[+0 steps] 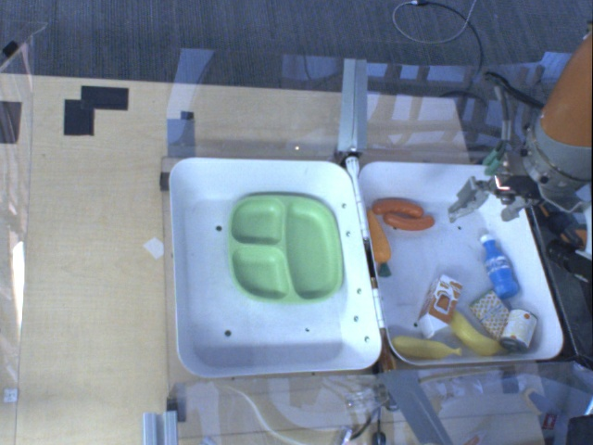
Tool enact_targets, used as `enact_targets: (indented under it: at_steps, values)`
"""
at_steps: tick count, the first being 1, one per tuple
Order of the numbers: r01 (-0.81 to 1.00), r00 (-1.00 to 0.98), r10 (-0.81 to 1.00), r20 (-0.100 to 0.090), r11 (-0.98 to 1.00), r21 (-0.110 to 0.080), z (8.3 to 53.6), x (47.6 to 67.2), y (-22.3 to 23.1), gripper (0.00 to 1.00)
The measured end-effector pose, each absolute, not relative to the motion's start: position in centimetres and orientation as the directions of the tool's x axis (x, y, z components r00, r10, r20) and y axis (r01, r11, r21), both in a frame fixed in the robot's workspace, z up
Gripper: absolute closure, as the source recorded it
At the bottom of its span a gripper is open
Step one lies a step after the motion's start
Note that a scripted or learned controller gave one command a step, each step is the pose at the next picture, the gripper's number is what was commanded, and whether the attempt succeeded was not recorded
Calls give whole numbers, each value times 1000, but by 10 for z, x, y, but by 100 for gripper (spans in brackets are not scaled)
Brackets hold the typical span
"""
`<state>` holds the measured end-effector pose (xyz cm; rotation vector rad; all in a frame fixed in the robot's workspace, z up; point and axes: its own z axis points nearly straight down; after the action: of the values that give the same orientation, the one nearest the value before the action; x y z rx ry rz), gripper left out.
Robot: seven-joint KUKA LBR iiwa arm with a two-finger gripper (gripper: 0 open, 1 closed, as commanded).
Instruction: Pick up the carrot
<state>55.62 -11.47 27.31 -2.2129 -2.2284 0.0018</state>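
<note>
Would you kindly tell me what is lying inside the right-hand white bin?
The right bin holds a carrot by its left wall, hot dog, blue bottle, two bananas, a small carton and packets. Anything beneath these is covered.

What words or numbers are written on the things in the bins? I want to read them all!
None can be read here.
Orange and white carton: printing on it, too blurred to read.
Blue bottle: label too small to read.
Small can: label too blurred to read.
Patterned packet: no letters that can be made out.
</note>
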Motion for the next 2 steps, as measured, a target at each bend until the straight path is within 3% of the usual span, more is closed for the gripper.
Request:
enact_targets:
  at_steps: [1, 2]
  values:
    - [998, 60, 998, 0, -60, -3, 144, 577, -106, 0]
    - [940, 342, 940, -1, -342, -2, 182, 565, -61, 0]
